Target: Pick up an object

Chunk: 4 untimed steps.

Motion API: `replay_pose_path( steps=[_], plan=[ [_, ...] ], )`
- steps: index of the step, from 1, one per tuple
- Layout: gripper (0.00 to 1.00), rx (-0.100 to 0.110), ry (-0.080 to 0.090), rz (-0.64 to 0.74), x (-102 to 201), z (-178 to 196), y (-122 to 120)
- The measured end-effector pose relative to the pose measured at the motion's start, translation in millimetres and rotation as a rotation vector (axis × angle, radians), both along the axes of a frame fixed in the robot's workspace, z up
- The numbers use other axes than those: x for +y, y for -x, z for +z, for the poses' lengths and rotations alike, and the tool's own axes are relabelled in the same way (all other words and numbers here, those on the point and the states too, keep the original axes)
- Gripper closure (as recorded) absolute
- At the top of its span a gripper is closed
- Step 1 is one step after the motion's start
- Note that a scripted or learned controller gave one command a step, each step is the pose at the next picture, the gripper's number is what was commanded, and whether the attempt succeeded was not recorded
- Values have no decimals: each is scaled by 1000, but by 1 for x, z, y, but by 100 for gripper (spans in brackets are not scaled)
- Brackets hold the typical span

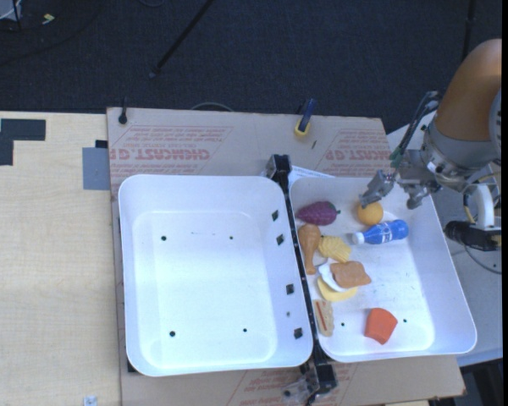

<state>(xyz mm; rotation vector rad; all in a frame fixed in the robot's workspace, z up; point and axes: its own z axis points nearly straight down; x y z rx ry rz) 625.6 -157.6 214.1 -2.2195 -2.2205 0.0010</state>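
My gripper (pixel 395 194) hangs over the far end of the right bin (pixel 440 303), with its two fingers (pixel 373 193) spread apart and nothing between them. Just below the left finger lies a small orange fruit (pixel 370 214). A blue bottle (pixel 383 233) lies on its side beside the fruit, under the gripper. Further left sit a purple piece (pixel 318 213), an orange cone-shaped piece (pixel 309 244), a yellow piece (pixel 334 248), a brown bread slice (pixel 350 274) over a banana (pixel 333 293), and a hot dog (pixel 324 316). A red-orange block (pixel 380 325) rests near the front.
The left bin (pixel 203 345) adjoins the right one along a black divider (pixel 289 252). Both stand on a cardboard sheet (pixel 203 146). A blue and yellow clamp (pixel 304 118) sits at the sheet's far edge. Cables (pixel 478 235) run along the right side.
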Motion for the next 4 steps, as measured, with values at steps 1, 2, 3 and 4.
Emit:
replay_pose_path(
  steps=[1, 2, 3, 4],
  plan=[
    [0, 9, -2, 1, 37, -133, -15],
    [0, 2, -1, 2, 75, -127, -18],
    [0, 5, 0, -2, 77, -127, 32],
    [100, 3, -1, -7, 75, -117, 30]
  ],
)
